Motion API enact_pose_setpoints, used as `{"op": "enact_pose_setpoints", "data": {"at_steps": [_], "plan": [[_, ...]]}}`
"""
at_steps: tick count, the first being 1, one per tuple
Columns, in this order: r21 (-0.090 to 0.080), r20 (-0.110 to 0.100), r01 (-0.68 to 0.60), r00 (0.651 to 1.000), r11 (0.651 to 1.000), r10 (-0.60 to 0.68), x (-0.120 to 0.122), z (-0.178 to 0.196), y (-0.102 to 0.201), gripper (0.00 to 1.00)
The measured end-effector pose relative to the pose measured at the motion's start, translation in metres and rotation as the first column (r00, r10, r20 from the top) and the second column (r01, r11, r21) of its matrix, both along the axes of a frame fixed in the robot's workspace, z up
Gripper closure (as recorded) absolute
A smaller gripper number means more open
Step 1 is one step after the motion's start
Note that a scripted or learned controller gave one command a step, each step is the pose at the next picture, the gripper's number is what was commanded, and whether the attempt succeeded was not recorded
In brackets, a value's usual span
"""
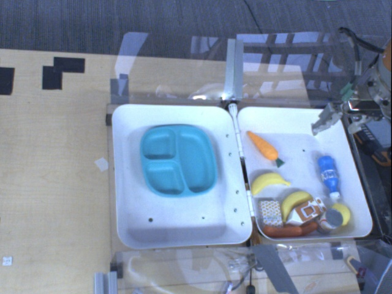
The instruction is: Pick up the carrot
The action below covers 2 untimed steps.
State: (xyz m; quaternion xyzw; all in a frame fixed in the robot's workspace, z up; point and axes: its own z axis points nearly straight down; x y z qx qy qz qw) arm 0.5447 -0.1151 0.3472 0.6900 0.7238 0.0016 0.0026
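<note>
The orange carrot (263,146), with a small green stub at its lower right end, lies at a slant in the upper left part of the right bin (294,124). My gripper (334,121) hangs over that bin's far right corner, well to the right of the carrot and apart from it. Nothing is seen in its grasp. The arm comes in from the right edge behind it.
A blue divided plate (179,160) lies in the left bin (125,182). A blue bottle (329,174) lies right of the carrot. Below it crowd bananas (269,182), a patterned packet (271,212), a small carton (310,211), a sausage (288,230) and a can (331,220).
</note>
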Motion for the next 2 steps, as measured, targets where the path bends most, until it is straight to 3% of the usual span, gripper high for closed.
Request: {"op": "enact_pose_setpoints", "data": {"at_steps": [1,2], "plan": [[0.0,-0.004,-0.399,0.917,0.917,0.399,0.042,-0.128,0.025,0.0],[-0.001,-0.003,-0.391,0.92,0.92,0.391,0.088,-0.252,0.011,0.0]]}}
